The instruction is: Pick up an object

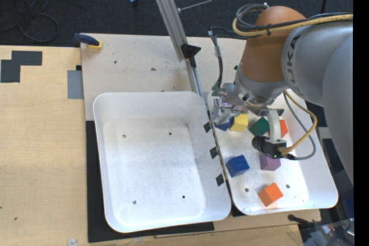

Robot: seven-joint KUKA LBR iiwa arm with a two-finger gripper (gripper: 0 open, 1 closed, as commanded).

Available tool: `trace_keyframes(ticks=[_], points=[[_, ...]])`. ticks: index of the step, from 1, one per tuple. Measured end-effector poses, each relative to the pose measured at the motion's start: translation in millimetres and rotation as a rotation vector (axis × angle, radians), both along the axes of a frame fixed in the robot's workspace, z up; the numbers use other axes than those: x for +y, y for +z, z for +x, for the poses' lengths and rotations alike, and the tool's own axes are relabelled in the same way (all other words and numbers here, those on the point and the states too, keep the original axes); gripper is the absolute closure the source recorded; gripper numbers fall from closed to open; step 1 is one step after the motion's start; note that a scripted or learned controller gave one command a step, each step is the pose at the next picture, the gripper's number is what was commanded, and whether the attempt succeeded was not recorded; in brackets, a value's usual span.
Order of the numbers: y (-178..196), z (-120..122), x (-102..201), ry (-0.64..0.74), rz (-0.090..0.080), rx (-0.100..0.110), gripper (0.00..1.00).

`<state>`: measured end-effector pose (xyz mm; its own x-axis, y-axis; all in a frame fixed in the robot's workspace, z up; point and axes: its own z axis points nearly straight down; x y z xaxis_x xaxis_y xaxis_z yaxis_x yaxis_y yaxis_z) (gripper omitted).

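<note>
Grey metal and an orange band make up the arm (288, 60), which reaches in from the right and bends down over the right bin (314, 196). The gripper (222, 112) is low at the far left part of this bin, close to the wall between the two bins. It is partly hidden by the wrist and looks blurred, so I cannot tell how it is set or whether it pinches something.

Just beside the gripper lies a yellow block (238, 123), with a small dark blue piece (223, 125) touching its left side. A green block (259, 127) is next on the right, and a red-orange piece (282, 127) shows behind a white part of the wrist. A purple block (269, 161) sits under a black cable end. Nearer to the camera, a blue cube (237, 165) lies alone by the left wall, turned so that one corner points toward the camera. An orange cube (270, 194) lies well apart near the front edge, also turned at a slant. These blocks look nearly cubic, with no clear long axis.

The left bin (115, 124) is white with dark specks.
</note>
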<state>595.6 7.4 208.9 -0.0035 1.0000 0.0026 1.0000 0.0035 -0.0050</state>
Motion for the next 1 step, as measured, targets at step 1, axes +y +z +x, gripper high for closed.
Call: trace_keyframes(ticks=[1], points=[[-2.8, -7.5, 55.3, 0.000, 0.000, 0.001, 1.00]])
